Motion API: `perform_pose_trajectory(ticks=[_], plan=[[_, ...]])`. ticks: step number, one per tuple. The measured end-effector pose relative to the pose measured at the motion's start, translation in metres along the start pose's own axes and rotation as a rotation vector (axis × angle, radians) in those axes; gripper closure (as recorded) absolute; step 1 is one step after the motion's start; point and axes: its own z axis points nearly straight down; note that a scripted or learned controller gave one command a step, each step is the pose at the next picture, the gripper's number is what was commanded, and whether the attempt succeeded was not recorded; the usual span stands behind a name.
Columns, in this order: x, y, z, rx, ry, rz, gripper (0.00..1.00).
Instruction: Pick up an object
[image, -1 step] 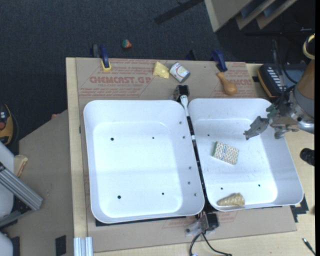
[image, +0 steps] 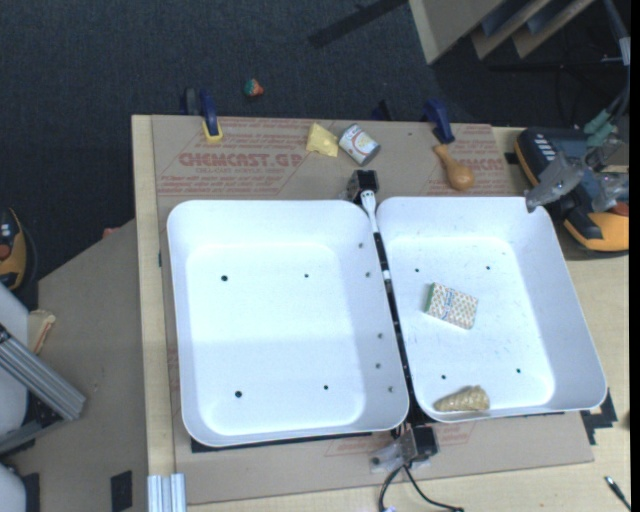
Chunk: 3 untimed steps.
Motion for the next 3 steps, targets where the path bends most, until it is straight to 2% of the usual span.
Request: perform_pose_trajectory(ticks=[1, 2, 3], plan=[[-0.002, -0.001, -0.001, 0.015, 0.0, 0.004, 1.0], [0.09, 0.039, 0.066, 0.029, 0.007, -0.004, 1.0], [0.076, -0.009, 0.059, 0.025, 0.004, 0.009, 1.0]])
